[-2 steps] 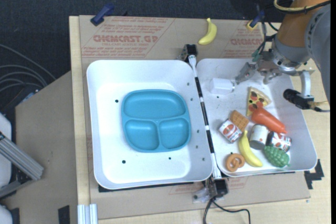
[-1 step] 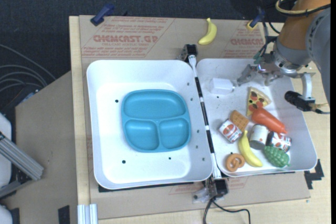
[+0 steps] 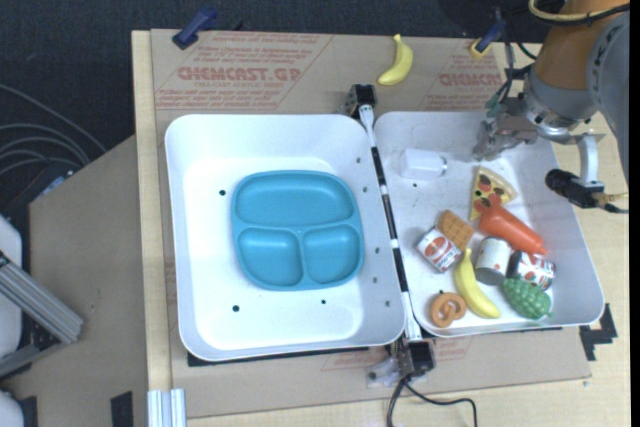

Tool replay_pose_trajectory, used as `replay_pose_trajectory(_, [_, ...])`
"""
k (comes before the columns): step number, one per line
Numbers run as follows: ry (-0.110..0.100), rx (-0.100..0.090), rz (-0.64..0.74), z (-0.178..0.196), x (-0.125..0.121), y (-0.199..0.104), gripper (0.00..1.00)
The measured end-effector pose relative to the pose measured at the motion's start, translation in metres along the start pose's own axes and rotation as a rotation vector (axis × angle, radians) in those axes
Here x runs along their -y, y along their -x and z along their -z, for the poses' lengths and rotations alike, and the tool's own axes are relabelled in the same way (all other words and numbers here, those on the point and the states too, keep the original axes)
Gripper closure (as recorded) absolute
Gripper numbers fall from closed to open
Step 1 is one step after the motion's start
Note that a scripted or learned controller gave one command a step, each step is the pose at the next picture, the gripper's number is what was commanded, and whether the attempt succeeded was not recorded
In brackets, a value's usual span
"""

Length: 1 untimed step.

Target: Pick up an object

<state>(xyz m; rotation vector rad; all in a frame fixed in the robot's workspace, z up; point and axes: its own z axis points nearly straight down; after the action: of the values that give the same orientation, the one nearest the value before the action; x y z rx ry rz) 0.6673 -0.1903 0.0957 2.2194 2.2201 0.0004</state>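
The right bin (image 3: 580, 245) holds several toy foods: a pizza slice (image 3: 490, 185), an orange carrot (image 3: 510, 227), a yellow banana (image 3: 476, 287), a small can (image 3: 437, 250), a pretzel (image 3: 447, 309), a green vegetable (image 3: 527, 299) and a white block (image 3: 423, 162). My gripper (image 3: 494, 141) hangs low over the bin's far right corner. It is just above and behind the pizza slice and to the right of the white block. I see nothing held in it.
The left bin (image 3: 190, 215) carries a blue three-compartment plate (image 3: 297, 227). A second yellow banana (image 3: 397, 63) lies on the brown board behind the bins. Two more cans (image 3: 512, 262) sit beside the carrot. A black divider (image 3: 385, 205) runs between the bins.
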Motion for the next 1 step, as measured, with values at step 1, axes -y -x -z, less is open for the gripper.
replay_pose_trajectory(1, [-0.001,0.0,0.0,-0.0003,0.0001,-0.0001,0.0])
